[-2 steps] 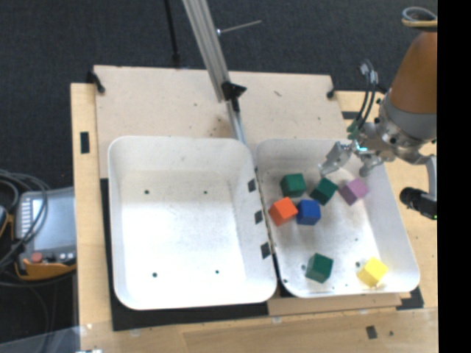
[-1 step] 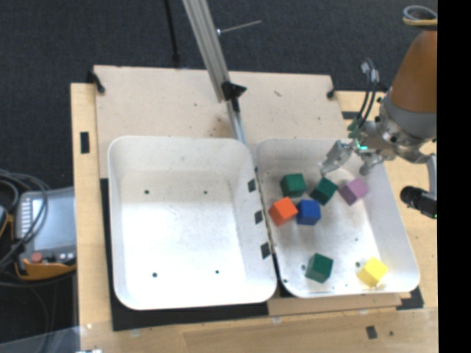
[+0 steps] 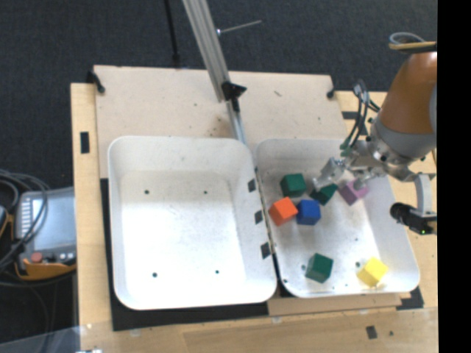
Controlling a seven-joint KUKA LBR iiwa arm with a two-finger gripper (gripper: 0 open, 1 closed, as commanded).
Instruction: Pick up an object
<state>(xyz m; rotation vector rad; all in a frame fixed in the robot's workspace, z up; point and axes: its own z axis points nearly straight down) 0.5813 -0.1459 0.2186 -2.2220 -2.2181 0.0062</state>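
My gripper (image 3: pixel 339 184) hangs low over the middle of the right bin (image 3: pixel 397 250), open, with nothing seen between its fingers. A small dark green block (image 3: pixel 324 194) lies just under its left fingertip. By the right fingertip sits a purple block (image 3: pixel 355 192). A green block (image 3: pixel 293 184) sits to the left of the gripper. An orange block (image 3: pixel 282 211) and a blue block (image 3: pixel 308 212) lie side by side below it. Near the bin's front edge are another green block (image 3: pixel 319 268) and a yellow block (image 3: pixel 372 272).
The left bin (image 3: pixel 184 223) stands beside the right one, their rims meeting at the middle. A slanted metal post (image 3: pixel 210 43) rises behind the bins. The arm's orange band (image 3: pixel 412 87) and cables hang over the right bin's far right corner.
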